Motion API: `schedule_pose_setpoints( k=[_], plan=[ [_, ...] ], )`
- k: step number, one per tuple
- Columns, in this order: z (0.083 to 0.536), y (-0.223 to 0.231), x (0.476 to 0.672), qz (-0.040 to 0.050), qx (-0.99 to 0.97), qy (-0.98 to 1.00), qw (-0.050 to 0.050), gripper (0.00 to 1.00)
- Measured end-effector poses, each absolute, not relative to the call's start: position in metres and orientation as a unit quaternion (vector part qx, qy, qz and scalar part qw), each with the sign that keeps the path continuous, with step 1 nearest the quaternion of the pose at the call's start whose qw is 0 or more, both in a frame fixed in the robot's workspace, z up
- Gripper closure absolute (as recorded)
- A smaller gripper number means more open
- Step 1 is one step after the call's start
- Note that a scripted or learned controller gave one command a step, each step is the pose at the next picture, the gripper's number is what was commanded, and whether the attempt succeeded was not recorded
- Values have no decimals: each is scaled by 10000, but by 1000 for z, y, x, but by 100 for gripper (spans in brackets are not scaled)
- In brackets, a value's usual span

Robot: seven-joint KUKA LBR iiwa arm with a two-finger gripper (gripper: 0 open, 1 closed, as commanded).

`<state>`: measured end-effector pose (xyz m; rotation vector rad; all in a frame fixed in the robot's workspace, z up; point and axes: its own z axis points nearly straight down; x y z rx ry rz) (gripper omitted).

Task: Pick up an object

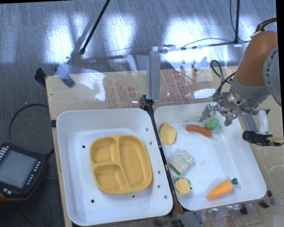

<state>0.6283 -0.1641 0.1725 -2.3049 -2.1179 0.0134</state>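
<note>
Hand [214,112] over right bin's [242,176] far edge, just above green obj [212,124] & sausage [199,129], grip state unclear

In the right bin [241,164], the widest bare floor runs down the middle and right, between the checkered packet [182,161] and the right wall, above the carrot [220,189]. The left edge is crowded: a pale yellow piece [166,133], the packet and a small yellow-green piece [183,185] stand close along the divider [159,148]. At the far end the sausage [199,130] and green item [211,124] lie touching, just beside the gripper [218,114]; the left bin [71,139] has the yellow divided plate [120,163] at its centre, with bare floor all round it.
</note>
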Motion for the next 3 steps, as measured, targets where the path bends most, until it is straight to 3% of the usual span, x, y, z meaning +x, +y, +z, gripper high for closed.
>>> schedule_pose_setpoints(
  k=[1,2,3],
  plan=[
    [83,-166,642,28,-7181,-6959,41,0],
    [96,-165,642,35,-7169,-6972,64,100],
    [241,-86,633,-51,-7586,-6515,-36,100]
  ],
)
